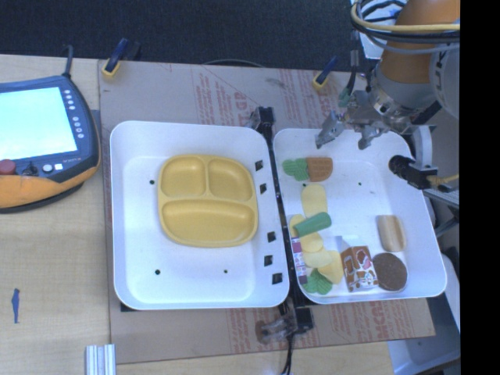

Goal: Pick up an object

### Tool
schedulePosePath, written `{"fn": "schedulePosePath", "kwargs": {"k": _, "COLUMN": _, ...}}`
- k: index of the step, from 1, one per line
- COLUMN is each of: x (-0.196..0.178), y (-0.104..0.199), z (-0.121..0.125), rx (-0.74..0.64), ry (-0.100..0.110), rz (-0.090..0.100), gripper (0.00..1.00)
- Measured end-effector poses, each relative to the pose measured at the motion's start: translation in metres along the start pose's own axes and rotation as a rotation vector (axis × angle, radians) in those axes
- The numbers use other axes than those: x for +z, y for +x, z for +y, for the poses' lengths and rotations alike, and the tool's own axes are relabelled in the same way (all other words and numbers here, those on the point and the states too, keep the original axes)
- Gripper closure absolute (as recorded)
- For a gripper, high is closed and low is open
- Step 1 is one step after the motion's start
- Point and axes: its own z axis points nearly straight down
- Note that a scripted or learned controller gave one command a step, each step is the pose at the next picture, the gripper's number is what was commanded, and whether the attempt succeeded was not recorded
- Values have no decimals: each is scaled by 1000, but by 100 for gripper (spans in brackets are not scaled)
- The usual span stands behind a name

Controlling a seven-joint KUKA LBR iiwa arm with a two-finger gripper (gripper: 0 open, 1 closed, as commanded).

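The right bin holds several toy foods: a brown and green piece at its far left, a pale yellow piece, a green pickle, a bread roll, a brown cookie, a small printed carton and a yellow and green cluster at the front. My gripper hangs over the bin's far edge, open, fingers spread with nothing between them. It is above and to the right of the brown and green piece.
The left bin holds a yellow divided plate. A teach pendant lies on the bench at far left. Black clips join the two bins. Cables loop around the arm at top right.
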Motion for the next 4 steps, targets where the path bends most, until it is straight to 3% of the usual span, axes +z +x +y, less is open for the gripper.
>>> {"fn": "schedulePosePath", "kwargs": {"k": 1, "x": 19, "y": 24, "z": 6, "rx": -3, "ry": 2, "rz": 0, "gripper": 0}}
{"fn": "schedulePosePath", "kwargs": {"k": 2, "x": 97, "y": -2, "z": -27, "rx": 3, "ry": 9, "rz": -1, "gripper": 0}}
{"fn": "schedulePosePath", "kwargs": {"k": 3, "x": 119, "y": 0, "z": 7, "rx": -2, "ry": -3, "rz": -1, "gripper": 0}}
{"fn": "schedulePosePath", "kwargs": {"k": 4, "x": 119, "y": -12, "z": -63, "rx": 2, "ry": 5, "rz": 0, "gripper": 0}}
